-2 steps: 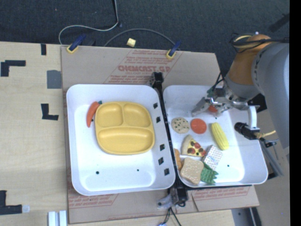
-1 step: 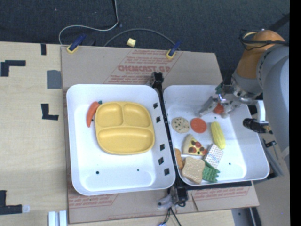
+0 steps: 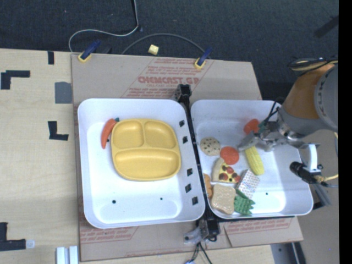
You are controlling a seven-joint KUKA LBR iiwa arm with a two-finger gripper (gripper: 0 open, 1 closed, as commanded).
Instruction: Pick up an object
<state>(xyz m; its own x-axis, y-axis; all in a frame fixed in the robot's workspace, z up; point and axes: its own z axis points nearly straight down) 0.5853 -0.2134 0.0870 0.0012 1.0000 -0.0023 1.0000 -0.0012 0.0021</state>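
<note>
Claw [image 3: 246, 142]: over right bin [image 3: 278, 111], grip state unclear | beside corn [image 3: 253, 160] | red slice [image 3: 230, 155] near

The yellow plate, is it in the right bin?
No, the yellow plate lies in the left bin, beside a carrot.
</note>
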